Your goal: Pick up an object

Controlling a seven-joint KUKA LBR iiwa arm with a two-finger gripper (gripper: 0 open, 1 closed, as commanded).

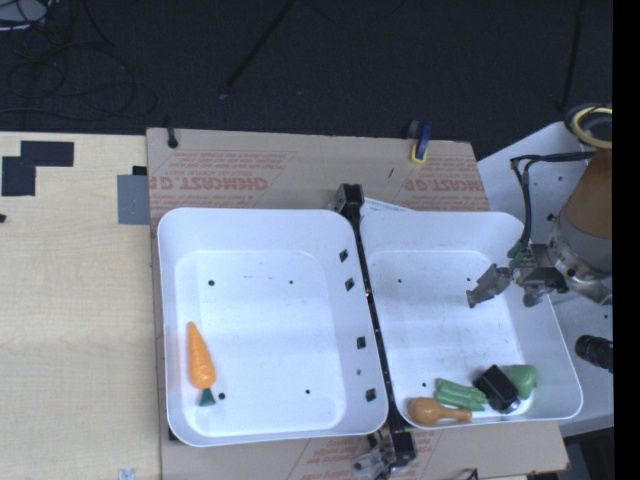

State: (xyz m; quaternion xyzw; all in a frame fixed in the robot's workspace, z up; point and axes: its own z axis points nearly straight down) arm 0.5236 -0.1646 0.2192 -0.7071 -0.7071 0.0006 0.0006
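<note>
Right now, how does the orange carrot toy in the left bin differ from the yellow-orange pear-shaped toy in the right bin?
The orange carrot toy lies alone near its bin's left wall, pointing up and down the picture; the yellow-orange pear-shaped toy lies sideways at the front edge, crowded beside green toys. The carrot toy is long, tapered and green-tipped; the pear-shaped toy is rounder with a thin neck. Both are small food toys lying flat.

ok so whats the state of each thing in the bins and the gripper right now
carrot: lying in the left bin, near its left wall
green pieces: lying in the right bin, near corner
black object: resting on the green pieces
yellow-orange piece: lying beside them
gripper: above right bin, holding nothing
</note>
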